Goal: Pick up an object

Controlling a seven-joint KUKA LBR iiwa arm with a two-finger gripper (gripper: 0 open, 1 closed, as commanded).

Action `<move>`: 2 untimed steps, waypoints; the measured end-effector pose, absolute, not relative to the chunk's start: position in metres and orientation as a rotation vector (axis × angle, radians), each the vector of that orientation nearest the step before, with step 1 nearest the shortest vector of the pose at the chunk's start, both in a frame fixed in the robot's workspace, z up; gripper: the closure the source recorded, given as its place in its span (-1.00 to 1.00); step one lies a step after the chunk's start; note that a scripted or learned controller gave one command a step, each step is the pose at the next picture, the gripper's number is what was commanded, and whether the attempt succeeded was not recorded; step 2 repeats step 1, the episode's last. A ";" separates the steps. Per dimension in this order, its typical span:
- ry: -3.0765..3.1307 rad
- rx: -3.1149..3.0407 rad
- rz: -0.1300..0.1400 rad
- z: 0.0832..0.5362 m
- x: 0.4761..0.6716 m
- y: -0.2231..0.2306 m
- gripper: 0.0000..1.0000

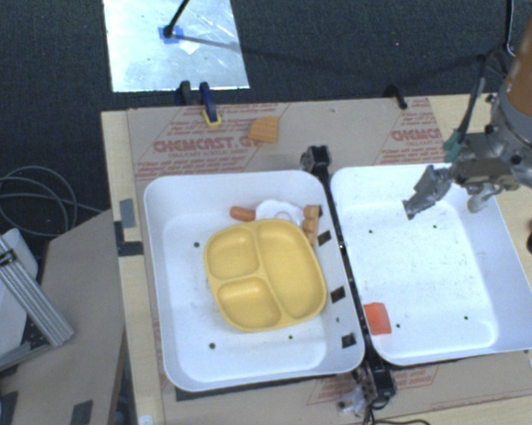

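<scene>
A: From the overhead camera, where's the claw (442, 193)?
B: Hovering above the right bin (456, 264), fingers spread, pinching nothing.
A: Anything to grab?
B: An orange block (376, 318) in that bin's near left corner; the yellow plate (262, 274) fills the left bin (173, 261).
A: So it's at the approach step.
B: Yes. Next it probably must travel to the block and descend.
</scene>
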State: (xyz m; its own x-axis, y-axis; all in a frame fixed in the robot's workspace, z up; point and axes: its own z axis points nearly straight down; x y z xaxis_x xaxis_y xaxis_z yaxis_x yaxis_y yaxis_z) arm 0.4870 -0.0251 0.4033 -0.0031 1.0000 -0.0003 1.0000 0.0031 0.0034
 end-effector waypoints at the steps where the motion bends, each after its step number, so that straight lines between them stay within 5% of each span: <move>1: 2.223 2.216 0.003 0.403 0.487 -0.025 -1.00; 2: 2.223 2.216 0.003 0.403 0.487 -0.025 -1.00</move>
